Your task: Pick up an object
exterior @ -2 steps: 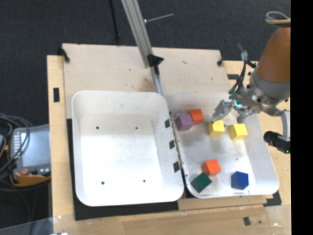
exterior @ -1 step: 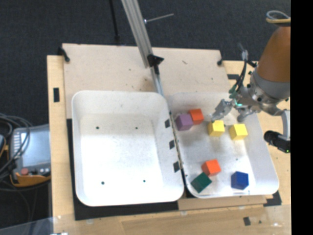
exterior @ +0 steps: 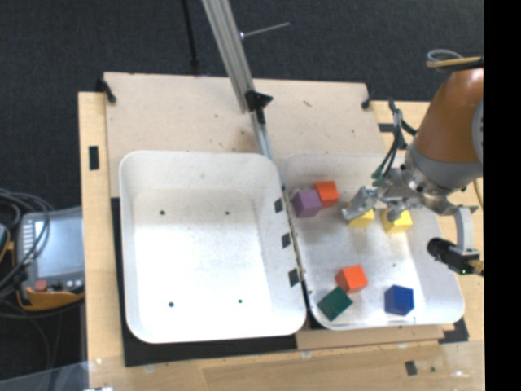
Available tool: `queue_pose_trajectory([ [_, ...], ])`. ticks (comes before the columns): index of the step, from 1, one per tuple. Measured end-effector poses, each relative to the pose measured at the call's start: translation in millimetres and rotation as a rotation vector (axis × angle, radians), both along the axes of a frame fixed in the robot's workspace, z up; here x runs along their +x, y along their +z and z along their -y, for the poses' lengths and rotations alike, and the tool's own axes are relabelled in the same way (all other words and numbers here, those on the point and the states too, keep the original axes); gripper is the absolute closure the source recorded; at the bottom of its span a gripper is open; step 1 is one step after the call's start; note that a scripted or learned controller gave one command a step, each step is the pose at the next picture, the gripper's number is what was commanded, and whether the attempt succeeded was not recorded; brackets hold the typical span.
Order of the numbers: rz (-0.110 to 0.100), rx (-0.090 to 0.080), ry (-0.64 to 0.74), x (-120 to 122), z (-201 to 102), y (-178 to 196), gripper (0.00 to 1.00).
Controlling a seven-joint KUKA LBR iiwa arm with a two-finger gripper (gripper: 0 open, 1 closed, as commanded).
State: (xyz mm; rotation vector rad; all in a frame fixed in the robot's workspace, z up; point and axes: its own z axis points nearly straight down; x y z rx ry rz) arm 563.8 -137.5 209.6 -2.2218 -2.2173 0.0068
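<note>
Light wooden worktop carries two shallow white bins side by side, the left bin and the right bin. A black mat shows under their near edges. A slanted metal rail meets the worktop behind them.

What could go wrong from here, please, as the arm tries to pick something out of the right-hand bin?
The gripper sits low among two yellow blocks, the nearer yellow block and the farther yellow block, so it may nudge one instead of grasping it.

The purple cube and the orange cube beside it lie touching, so a grasp there could push both.

The green block lies by the right bin's rim, leaving little room.
</note>
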Motion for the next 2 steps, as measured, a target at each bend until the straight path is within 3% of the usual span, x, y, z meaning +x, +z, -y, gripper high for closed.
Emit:
queue_pose_trajectory([
  [2,0.001,0.001,-0.003,-5,0,-96,0.0],
])
